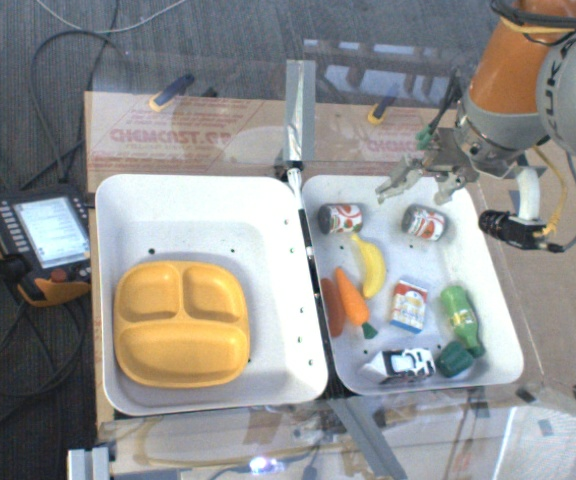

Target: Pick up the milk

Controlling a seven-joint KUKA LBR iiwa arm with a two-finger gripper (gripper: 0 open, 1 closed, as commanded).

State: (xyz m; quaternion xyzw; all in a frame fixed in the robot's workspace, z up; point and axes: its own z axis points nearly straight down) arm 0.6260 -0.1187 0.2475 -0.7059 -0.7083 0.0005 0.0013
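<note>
1. Camera view: the milk (408,306), a small carton whose label print is too small to read, lies in the right bin (498,298) between a banana (370,265) and a green bottle (459,313).
2. The gripper (430,180) hangs over the bin's far edge, fingers spread, holding nothing.
3. Faded red lettering on the cardboard (183,136) behind is unreadable.

Faint red lettering on cardboard sheet (198,133) lining desk, up-left of jaws: looks like one word, blurred, cannot be spelled out. More faint red print on same sheet just left of jaws, illegible. Labels on two cans (340,218), milk carton (408,306) below jaws: too small. Pendant screen (48,226) far left: unreadable.
</note>
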